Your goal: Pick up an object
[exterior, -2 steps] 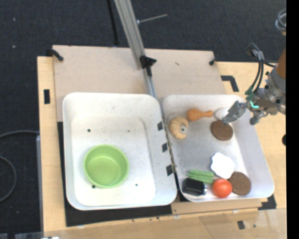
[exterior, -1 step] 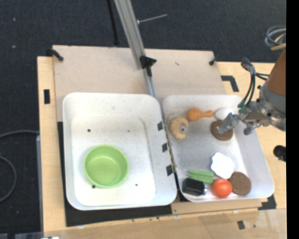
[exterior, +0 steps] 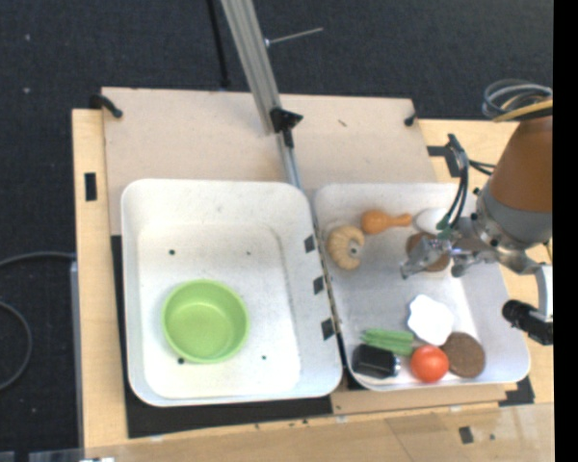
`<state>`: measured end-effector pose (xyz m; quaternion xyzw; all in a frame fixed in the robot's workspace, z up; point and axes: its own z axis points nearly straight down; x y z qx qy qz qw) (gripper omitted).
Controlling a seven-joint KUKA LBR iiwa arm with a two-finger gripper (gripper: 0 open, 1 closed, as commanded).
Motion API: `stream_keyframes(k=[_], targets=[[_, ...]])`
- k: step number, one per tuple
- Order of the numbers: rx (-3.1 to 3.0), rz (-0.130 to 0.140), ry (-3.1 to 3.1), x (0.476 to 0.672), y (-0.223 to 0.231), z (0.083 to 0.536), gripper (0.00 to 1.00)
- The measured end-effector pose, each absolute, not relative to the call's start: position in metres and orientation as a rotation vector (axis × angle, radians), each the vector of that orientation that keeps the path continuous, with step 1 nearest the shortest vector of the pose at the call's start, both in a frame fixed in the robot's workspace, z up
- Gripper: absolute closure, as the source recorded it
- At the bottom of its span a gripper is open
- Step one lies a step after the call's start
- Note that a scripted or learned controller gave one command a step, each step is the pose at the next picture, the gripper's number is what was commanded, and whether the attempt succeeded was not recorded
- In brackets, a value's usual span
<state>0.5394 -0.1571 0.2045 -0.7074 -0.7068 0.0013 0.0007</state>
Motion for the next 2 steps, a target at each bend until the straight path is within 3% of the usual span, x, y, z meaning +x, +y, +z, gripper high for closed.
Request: stream_keyframes(k=[1, 2], targets=[[-2.22, 0.006, -2.218, 0.533, -0.155, 0.143, 0.0], [-2.23, -0.005, -2.219, 0.536, -0.156, 0.157, 1.0]])
